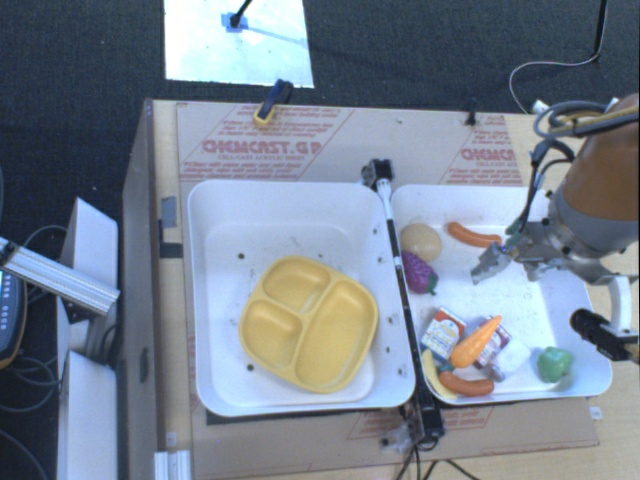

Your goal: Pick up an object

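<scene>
Two shallow white bins are seen side by side on the bench. The left bin [210, 268] is occupied by one yellow divided plate [308, 323] with three compartments, laid toward its near right corner. The right bin [560, 298] is crowded with toy food: a beige potato [421, 240] and a purple bunch of grapes [419, 272] along its left wall, one orange sausage [472, 234] near the far edge, a second sausage [466, 383] by the near edge, an orange carrot [476, 341] laid over a small printed carton [443, 333], and a green pepper [554, 365] at the near right corner. The gripper [492, 264] is lowered over the bin's middle, just near of the far sausage; its fingers [486, 268] are drawn narrow, and nothing is seen between them. The bench [330, 138] is covered with brown printed cardboard, and dark carpet [70, 68] is spread around it, with one white sheet [200, 28] laid on it beyond the far edge.
</scene>
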Controlling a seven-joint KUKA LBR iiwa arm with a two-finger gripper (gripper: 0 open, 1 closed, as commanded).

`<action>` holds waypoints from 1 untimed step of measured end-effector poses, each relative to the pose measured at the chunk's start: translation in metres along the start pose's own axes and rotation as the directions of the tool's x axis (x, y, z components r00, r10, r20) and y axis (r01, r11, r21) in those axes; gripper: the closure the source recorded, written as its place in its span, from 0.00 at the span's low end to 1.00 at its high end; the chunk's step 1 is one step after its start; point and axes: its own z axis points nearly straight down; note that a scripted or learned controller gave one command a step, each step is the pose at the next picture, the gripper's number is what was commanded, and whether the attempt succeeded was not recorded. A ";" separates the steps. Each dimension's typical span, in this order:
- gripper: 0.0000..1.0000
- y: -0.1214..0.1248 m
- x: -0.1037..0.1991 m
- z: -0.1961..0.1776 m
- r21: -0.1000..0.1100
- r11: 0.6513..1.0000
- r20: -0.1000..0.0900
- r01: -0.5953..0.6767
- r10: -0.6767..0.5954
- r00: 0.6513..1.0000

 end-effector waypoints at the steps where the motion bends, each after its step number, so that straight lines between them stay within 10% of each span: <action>1: 0.00 -0.038 -0.002 0.084 0.003 1.000 0.000 -0.001 0.001 1.000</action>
